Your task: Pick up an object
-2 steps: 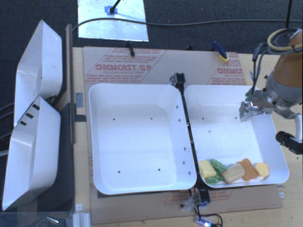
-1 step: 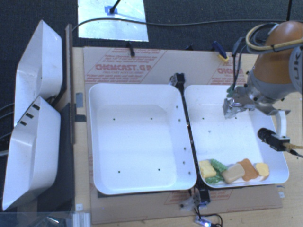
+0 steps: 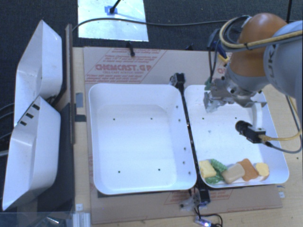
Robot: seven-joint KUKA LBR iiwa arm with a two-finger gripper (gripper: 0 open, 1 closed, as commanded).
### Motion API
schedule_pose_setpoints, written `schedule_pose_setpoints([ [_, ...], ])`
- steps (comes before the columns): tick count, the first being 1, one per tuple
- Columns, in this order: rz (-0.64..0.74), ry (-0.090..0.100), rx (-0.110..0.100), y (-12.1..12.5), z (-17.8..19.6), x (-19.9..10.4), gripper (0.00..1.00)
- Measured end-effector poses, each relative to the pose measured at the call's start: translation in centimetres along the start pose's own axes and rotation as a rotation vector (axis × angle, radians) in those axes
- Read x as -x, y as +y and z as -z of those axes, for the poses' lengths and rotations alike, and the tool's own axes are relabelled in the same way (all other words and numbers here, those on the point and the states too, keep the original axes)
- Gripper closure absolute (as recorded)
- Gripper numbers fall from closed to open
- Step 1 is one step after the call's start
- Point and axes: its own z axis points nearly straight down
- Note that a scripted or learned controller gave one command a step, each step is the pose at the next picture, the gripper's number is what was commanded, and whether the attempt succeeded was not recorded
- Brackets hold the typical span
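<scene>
The grey two-finger gripper (image 3: 211, 101) is seen over the far part of the right shallow white bin (image 3: 279, 148); the state of its jaws cannot be told. A tan block (image 3: 233, 173), with yellow, green and orange pieces beside it, is lying at that bin's near edge.

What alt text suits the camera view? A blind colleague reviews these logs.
The arm's hand hangs over the far end of the right bin, away from the small objects bunched along its near edge. The left bin lies beside it.
</scene>
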Motion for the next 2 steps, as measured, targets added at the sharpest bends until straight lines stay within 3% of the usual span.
schedule_pose_setpoints([
  [2, -0.001, 0.000, -0.001, 1.8, -1.4, -9.0, 1.00],
])
